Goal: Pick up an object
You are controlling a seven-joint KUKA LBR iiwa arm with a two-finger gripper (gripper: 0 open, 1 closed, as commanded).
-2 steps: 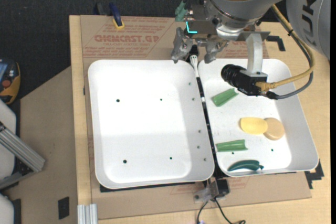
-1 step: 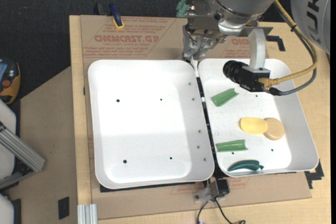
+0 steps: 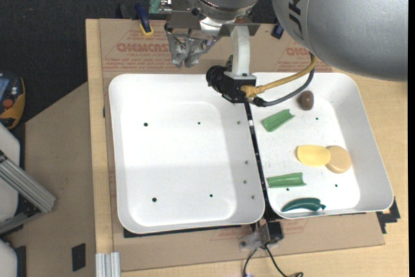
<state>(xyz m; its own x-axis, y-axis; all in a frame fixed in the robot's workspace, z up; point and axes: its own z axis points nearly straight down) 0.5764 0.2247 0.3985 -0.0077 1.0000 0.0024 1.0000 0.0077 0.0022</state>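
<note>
Camera view: arm enters from upper right, gripper (image 3: pixel 188 52) hangs at upper centre, above the cardboard just past the top edge of the left bin (image 3: pixel 130 139); can't tell whether the jaws are apart or together, nothing seen between them. All pickable objects sit in the right bin (image 3: pixel 369 152): brown round piece (image 3: pixel 305 100) near its top, green wedge (image 3: pixel 277 120) just left and below it, yellow oval (image 3: pixel 312 155) touching a tan disc (image 3: pixel 338 159) mid-bin, green block (image 3: pixel 286 180) lower left, dark teal curved piece (image 3: pixel 303 205) by the bottom rim. Black fixture with cable (image 3: pixel 227 84) sits at the divider top. Judgement: all look small, light, rigid plastic, likely a bit slick. Green wedge is the best bet, isolated; grip across its short width. The yellow oval and tan disc crowd each other.
</note>
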